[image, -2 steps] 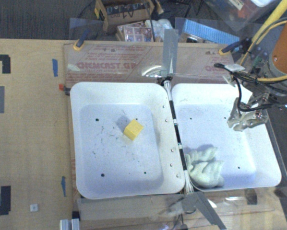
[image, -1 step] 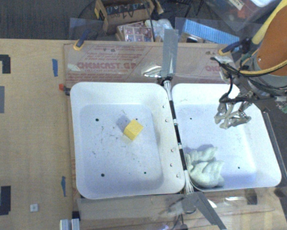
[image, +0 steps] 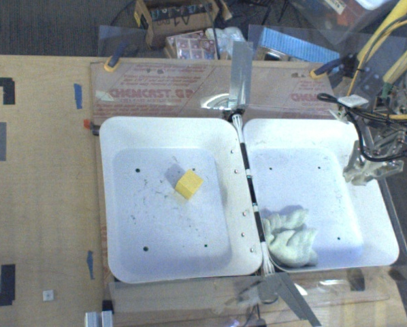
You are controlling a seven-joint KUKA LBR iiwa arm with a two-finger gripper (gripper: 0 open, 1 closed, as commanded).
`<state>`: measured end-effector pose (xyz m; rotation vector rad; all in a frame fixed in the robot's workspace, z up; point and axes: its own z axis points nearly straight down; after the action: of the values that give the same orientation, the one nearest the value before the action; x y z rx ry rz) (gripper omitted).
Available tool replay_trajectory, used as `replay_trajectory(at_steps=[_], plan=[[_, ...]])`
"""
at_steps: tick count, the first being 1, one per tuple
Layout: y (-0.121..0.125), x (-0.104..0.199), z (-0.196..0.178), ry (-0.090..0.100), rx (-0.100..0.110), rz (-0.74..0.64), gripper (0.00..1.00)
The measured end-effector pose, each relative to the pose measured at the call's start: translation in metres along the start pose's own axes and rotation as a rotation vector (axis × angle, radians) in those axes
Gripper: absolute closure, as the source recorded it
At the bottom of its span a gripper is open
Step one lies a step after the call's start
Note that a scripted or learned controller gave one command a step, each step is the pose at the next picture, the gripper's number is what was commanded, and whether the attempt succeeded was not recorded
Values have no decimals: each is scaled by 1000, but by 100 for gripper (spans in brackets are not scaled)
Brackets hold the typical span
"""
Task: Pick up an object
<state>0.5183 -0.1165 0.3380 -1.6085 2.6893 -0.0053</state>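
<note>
Bench w/ 2 bins: cube (image: 189,184) looked light, stiff, grip flat sides; cloth (image: 290,236) soft. Gripper (image: 364,172) finger state unclear.

Probably a robotics lab: a plywood worktop (image: 40,182) carries two white bins (image: 115,142), with yellow cables (image: 387,19) and cluttered boxes (image: 190,43) behind.

Left bin (image: 122,142): open floor all round, bar a yellow cube (image: 188,184) near the middle, well apart from every wall.
Right bin (image: 305,138): far half and middle open; crumpled white cloth (image: 290,236) fills the near left corner, against the wall.
Divide: raised rims meet, metal post (image: 241,73) upright at the far end.
Right rim: gripper (image: 367,171) and black cables (image: 370,118) overhang.
</note>
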Motion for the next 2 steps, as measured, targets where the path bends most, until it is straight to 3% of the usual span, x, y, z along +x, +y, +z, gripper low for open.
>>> replay_trajectory(at_steps=[1,2], plan=[[16,42,18,1,-7,-425,100],[-2,69,56,0,-8,-783,100]])
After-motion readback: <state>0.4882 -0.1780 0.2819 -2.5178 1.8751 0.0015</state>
